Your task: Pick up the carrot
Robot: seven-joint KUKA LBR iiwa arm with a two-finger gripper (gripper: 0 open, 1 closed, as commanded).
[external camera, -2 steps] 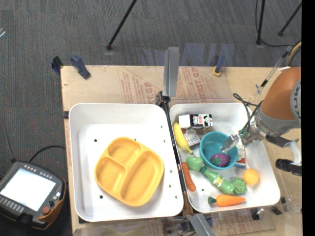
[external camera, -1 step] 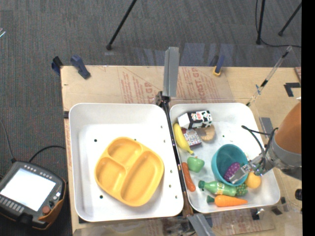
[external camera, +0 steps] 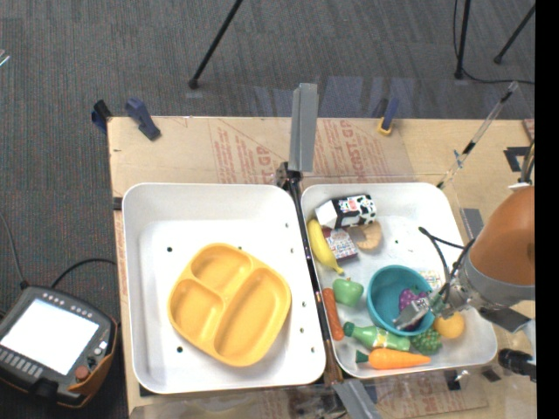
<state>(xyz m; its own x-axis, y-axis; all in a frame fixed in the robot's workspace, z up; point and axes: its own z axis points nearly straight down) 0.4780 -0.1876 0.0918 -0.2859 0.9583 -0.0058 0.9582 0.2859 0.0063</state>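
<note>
Hand over the teal bowl, carrot not yet taken

The carrot (external camera: 390, 360) lies along the right bin's (external camera: 476, 339) front wall, beside the green bottle (external camera: 376, 335). The hand (external camera: 417, 314) hovers at the teal bowl (external camera: 391, 293); whether it is open cannot be told, and nothing shows in its grip.

Orange carrot (external camera: 393, 360), green-topped, flat along right bin's (external camera: 437, 197) front edge
</note>
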